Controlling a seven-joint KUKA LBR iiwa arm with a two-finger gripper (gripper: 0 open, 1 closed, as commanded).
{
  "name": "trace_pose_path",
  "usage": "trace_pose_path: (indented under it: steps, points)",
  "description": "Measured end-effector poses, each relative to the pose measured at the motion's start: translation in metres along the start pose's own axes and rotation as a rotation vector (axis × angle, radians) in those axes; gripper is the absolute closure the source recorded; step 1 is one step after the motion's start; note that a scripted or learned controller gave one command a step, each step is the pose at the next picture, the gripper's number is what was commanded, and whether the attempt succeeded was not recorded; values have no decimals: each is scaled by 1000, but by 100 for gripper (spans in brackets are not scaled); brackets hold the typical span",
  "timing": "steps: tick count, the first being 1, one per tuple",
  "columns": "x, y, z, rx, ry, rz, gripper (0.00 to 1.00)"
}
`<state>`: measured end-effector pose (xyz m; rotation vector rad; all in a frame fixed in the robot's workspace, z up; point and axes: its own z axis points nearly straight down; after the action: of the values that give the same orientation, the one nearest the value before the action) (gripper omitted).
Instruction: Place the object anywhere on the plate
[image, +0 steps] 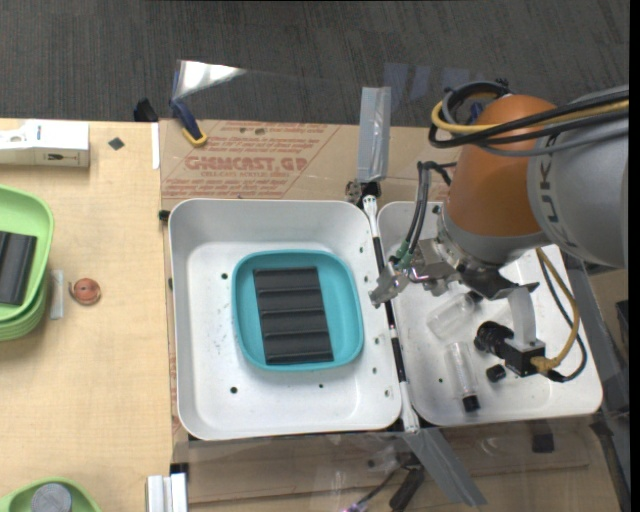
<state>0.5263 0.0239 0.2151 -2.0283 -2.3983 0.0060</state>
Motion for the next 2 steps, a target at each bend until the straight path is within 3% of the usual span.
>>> trace_pose_path:
  steps: [1,2]
  points:
    - [-32,45,-37,0,0,47,0]
    - [-80,27,-113,-1,0,-24,0]
